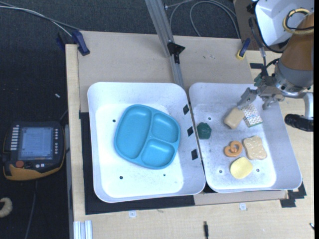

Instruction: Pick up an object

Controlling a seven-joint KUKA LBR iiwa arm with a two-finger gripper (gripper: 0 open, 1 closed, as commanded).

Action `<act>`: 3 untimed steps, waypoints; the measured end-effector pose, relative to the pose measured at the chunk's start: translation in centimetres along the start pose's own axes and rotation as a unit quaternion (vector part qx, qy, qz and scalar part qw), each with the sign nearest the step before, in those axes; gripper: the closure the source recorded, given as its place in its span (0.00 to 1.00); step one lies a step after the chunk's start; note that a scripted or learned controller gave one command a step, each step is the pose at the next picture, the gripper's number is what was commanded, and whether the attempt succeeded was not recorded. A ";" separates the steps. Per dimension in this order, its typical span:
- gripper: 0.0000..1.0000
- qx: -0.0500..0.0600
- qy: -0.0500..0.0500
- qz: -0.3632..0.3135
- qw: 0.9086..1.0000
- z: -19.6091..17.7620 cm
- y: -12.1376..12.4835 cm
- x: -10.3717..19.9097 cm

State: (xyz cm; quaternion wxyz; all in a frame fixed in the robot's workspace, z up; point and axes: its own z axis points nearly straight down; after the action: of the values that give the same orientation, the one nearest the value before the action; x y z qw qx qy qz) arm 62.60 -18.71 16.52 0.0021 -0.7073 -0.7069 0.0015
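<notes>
The right bin (279, 180) holds the loose things. A tan block (233, 118) lies toward its far side, tilted, and just to its right, touching or nearly so, lies a small checkered packet (252, 115). Nearer, an orange ring (232, 149) sits beside a beige cracker-like slab (254, 147), and nearest of all is a yellow lump (241, 169). A dark green lump (203, 130) rests at the bin's left wall, well apart from the others.

The gripper (259, 98) hangs over the far part of this bin, just above the tan block and the packet. Its jaws stand spread apart, one finger slanting down left toward the block, the other to the right, and nothing lies between them. The grey arm with its orange band (299, 49) comes in from the far right.

The left bin (99, 133) carries a blue divided tray (147, 136) with three compartments. Both bins rest on a light wooden tabletop (124, 59). A metal post (159, 14) crosses the far edge, and a handheld pendant (34, 147) lies on the dark floor at left.
</notes>
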 end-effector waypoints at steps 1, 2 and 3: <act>0.00 -0.004 0.001 0.000 1.000 5.8 0.3 0.2; 0.00 -0.008 -0.003 -0.002 1.000 7.2 0.7 0.1; 1.00 -0.011 -0.002 -0.002 1.000 6.2 0.9 0.2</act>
State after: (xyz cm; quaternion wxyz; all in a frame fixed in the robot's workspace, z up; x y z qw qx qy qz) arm 63.42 -18.50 10.31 -0.0074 -0.7060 -0.7081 -0.0047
